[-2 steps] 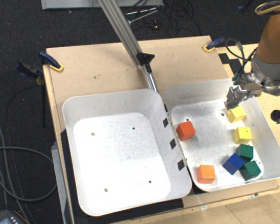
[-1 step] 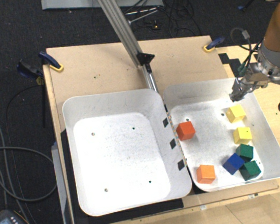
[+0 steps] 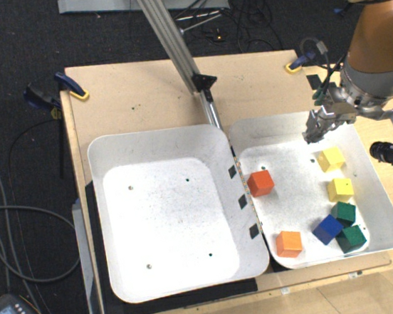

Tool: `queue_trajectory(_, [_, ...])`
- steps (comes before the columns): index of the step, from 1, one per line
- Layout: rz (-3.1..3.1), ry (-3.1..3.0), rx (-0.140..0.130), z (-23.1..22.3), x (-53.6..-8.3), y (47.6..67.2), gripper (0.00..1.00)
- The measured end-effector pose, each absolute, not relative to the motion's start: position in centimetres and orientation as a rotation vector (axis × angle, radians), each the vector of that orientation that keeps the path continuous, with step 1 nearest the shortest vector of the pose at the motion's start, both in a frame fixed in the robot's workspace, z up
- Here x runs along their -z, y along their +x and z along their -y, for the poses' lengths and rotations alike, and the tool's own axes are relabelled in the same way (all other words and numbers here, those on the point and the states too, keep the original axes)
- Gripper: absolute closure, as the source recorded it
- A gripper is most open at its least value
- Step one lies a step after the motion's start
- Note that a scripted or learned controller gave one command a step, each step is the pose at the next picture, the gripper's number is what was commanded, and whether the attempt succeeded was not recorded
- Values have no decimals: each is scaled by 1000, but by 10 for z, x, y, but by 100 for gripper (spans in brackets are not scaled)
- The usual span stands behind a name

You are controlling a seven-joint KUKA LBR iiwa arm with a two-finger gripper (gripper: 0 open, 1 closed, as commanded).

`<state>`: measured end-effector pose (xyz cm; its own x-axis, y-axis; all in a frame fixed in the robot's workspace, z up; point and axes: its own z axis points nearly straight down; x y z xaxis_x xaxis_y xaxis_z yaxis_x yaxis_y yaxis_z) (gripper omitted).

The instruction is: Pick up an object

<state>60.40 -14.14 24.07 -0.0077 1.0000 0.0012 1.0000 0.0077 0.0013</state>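
My gripper (image 3: 317,134) hangs over the far part of the right bin (image 3: 279,129), just above and behind a yellow block (image 3: 331,158). A second yellow block (image 3: 341,188) lies nearer, with a green block (image 3: 345,211), a blue block (image 3: 327,229) and another green block (image 3: 351,238) below it. An orange-red block (image 3: 260,183) sits by the bin's left wall and an orange block (image 3: 289,243) lies near the front. Nothing shows between the fingers.
The left bin (image 3: 111,164) sits beside the right one, their rims meeting at the middle. A slanted metal pole (image 3: 170,37) crosses the bench at the back. Blue clamps (image 3: 65,84) grip the bench's far corners.
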Motion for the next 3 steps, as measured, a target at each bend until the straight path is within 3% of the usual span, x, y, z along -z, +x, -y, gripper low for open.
queue_trajectory(3, [-2231,2212,-2,-29,-236,610,100])
